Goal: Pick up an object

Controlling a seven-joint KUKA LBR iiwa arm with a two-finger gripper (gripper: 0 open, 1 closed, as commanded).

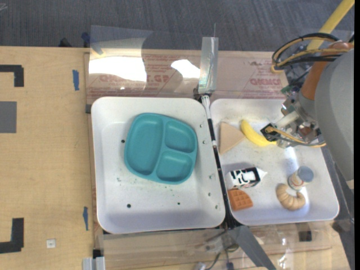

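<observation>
Two bins side by side: left bin [107,210], right bin [329,210].
Divided plate [160,148] lies mid left bin. In the right: wedge [228,135] back left, banana [254,133] just to its right, packet [244,176] in the middle, waffle [240,199] right in front of it, croissant [291,198] at front right, small disc [304,174] just behind that.

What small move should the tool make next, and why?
Probably nudge the tool a little toward the view's left, centring it over the banana. The tool sits just off the banana's right end in the right bin, and the banana is the nearest thing. The croissant and waffle lie farther off.
</observation>
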